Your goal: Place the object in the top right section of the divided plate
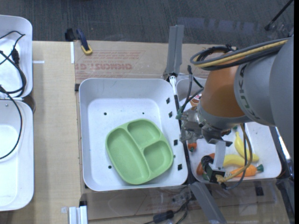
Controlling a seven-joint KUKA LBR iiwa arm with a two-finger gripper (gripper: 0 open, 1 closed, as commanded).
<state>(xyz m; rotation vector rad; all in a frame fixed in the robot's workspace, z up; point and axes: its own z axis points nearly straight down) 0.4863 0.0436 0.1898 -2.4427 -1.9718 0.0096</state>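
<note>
Green divided plate (139, 151) lies in the left white bin (93, 101).
Arm's claw (216, 164) hangs over the right bin's toy food; its grip cannot be told.

You have a matt light-green plastic divided plate (140, 150) in the left white bin (93, 125), whose plastic walls look smooth and faintly glossy. The bench (56, 139) under the 2 bins reads as flat brown cardboard, printed in red near its far edge. The arm (261, 83) shows smooth grey casing with a satin orange band (224, 94).
</note>
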